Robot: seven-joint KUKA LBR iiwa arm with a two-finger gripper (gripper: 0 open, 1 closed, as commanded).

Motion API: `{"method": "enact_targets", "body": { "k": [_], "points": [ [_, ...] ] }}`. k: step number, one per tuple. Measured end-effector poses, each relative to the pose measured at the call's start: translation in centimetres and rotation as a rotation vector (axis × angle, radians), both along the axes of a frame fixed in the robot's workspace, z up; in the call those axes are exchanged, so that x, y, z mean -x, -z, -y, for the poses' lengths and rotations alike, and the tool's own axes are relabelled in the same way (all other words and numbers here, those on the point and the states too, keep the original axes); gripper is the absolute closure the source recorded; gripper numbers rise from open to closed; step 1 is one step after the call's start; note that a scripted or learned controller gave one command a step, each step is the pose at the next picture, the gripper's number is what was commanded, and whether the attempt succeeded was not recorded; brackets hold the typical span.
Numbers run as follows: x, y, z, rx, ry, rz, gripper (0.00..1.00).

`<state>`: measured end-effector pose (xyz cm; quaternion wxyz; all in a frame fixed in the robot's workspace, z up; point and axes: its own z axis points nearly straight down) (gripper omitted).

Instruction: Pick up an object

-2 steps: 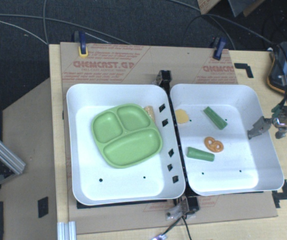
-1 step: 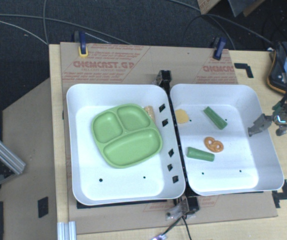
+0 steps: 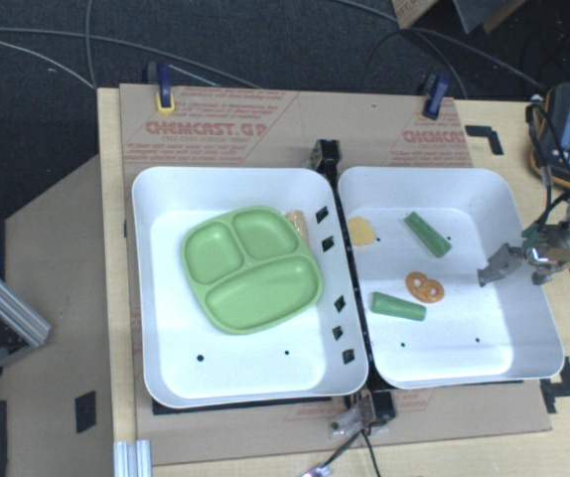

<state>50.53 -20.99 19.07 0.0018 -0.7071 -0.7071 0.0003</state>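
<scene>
The right bin (image 3: 484,351) holds several small items. A green block (image 3: 427,235) lies toward the back, with a yellow piece (image 3: 361,232) near the left wall. A brown pretzel (image 3: 424,287) sits mid-bin, and a green pickle-like stick (image 3: 397,307) lies just in front of it. My gripper (image 3: 511,262) hangs over the right side of this bin, to the right of the pretzel and apart from every item. Nothing shows in its grasp.
The left bin (image 3: 166,366) holds a green divided plate (image 3: 253,268), with a tan item (image 3: 296,225) at the plate's back right edge. A black divider with clips (image 3: 340,276) runs between the bins. Cables and a device (image 3: 568,132) sit at the far right.
</scene>
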Motion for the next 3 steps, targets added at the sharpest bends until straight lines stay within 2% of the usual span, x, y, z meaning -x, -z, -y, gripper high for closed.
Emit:
{"method": "enact_targets", "body": {
  "k": [2,3],
  "points": [
    [-1.3,8.7,0.4,0.000,0.000,0.000,0.00],
    [-1.3,7.5,0.4,0.000,0.000,0.003,1.00]
  ]
}}
